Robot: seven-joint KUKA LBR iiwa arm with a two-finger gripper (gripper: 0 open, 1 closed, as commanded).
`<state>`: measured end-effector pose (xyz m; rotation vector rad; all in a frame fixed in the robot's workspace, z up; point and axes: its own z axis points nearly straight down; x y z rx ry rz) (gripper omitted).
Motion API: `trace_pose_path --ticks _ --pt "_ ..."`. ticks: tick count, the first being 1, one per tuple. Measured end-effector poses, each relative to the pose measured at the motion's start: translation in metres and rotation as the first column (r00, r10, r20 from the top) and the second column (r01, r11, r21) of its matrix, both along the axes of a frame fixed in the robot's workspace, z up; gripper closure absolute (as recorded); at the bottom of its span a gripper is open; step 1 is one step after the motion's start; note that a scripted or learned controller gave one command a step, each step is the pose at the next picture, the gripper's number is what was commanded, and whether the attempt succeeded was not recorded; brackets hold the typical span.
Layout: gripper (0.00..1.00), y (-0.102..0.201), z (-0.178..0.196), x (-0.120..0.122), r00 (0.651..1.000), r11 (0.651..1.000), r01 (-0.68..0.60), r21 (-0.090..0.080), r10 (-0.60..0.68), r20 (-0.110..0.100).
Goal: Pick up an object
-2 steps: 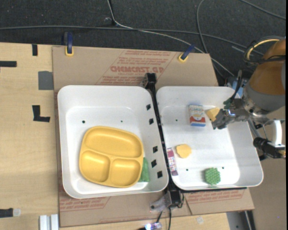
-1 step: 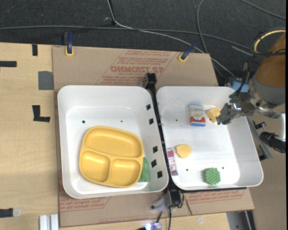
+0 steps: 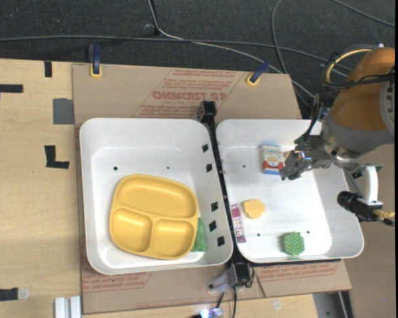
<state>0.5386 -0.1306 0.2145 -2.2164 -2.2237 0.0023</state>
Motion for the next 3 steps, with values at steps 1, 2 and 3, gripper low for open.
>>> trace_pose_path --ticks 1,2,3 --pt "1.00 0.043 -0.001 -0.002 1.000 1.000 -0.001 0.000 0.001 0.001" --pt "1.00 0.086 -0.001 -0.004 1.000 1.000 -0.002 0.001 0.002 0.000" --pt "1.00 0.139 0.010 -0.014 1.000 1.000 -0.003 0.001 0.003 0.001"
